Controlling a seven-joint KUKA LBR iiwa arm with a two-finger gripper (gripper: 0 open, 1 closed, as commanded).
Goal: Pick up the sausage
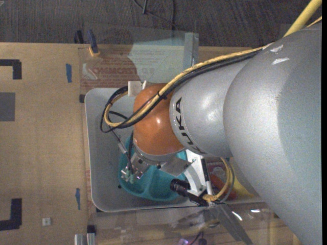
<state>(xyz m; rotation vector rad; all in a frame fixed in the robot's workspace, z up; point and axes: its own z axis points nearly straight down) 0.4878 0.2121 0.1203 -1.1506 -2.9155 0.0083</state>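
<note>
Grey arm — orange band; white bin; teal bowl.

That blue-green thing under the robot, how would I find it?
Start at the big grey arm and follow it to its orange band. Just below, in the white bin, sits a teal dish. It is the brightest blue-green thing there.

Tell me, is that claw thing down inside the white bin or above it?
Down inside. The gripper sits low within the white bin, right at a teal object. Whether it touches cannot be told.
</note>
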